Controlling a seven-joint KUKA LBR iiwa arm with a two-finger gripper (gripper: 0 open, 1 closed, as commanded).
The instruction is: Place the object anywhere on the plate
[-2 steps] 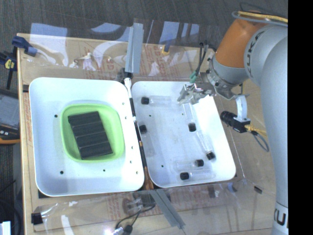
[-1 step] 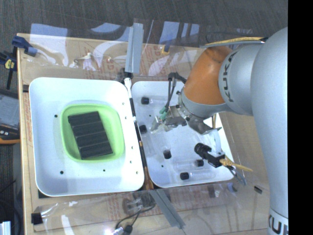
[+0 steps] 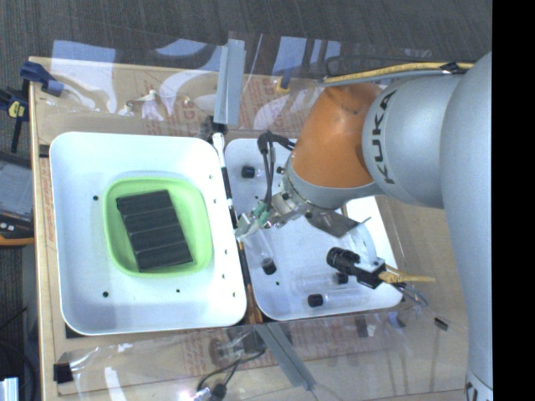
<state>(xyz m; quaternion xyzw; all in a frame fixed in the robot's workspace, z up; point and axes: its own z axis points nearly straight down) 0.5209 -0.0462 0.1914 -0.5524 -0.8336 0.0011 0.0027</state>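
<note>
Hovering my claw (image 3: 251, 222) at the right bin's (image 3: 284, 303) left edge, grip unreadable; I'd secure the object before crossing to the green plate (image 3: 114, 224).

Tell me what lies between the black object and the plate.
The black object already lies on the green plate in the left bin, so nothing stands between them. The gripper is above the raised rims where the two bins meet.
</note>
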